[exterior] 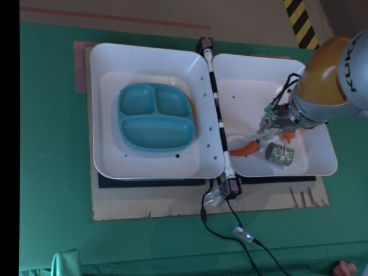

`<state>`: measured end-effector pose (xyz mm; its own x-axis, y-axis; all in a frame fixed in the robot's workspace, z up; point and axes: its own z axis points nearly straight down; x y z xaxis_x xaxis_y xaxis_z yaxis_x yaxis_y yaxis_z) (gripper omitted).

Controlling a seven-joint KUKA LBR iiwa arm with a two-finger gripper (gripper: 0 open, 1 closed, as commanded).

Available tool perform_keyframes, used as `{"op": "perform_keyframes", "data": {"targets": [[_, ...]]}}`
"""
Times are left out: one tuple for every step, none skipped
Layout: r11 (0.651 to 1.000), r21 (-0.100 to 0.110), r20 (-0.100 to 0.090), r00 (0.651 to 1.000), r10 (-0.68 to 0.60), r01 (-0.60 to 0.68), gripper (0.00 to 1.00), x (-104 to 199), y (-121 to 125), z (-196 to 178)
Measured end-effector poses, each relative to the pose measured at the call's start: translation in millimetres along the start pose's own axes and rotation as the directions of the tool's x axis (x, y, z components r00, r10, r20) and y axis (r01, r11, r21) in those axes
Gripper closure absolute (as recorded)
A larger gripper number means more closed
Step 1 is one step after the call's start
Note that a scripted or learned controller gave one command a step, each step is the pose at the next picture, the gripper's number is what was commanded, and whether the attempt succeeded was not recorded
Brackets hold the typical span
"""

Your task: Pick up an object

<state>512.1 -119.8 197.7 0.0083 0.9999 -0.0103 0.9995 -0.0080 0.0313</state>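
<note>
So: two shallow white plastic bins, glossy, rounded corners, sitting side by side on a cardboard sheet (172,206) over a green cloth-covered bench (52,154). Left bin (106,62) holds a teal sectioned plate (155,117), matte, rounded-square, three compartments: two small at the far side, one wide at the near side. Right bin (241,68) holds the pickable items near its front: a small cylindrical can (279,154) with a green-and-white printed label, lying on its side, and an orange curved carrot-shaped piece (244,149) just left of it, close to the divider. Another small orange bit (287,135) sits just under the wrist. Arm comes in from the right, smooth grey shell with orange band (325,73). Gripper (269,125) is low over the right bin, just above the can and carrot; can't tell from this angle how it's set or whether anything is in it. Black cable (230,220) trails off the bins' front edge across the cloth.
</note>
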Motion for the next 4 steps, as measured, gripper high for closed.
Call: {"op": "perform_keyframes", "data": {"targets": [[1.0, 0.0, 0.0, 1.0, 0.0, 0.0, 0.0, 0, 0, 0], [1.0, -0.004, 0.002, 1.0, 0.003, -0.003, 1.0, -1, 1, -11], [1.0, -0.004, 0.001, 1.0, 0.004, -0.004, 0.0, -1, 1, -11], [1.0, -0.008, 0.003, 1.0, 0.007, -0.007, 1.0, -2, 3, -22]]}}
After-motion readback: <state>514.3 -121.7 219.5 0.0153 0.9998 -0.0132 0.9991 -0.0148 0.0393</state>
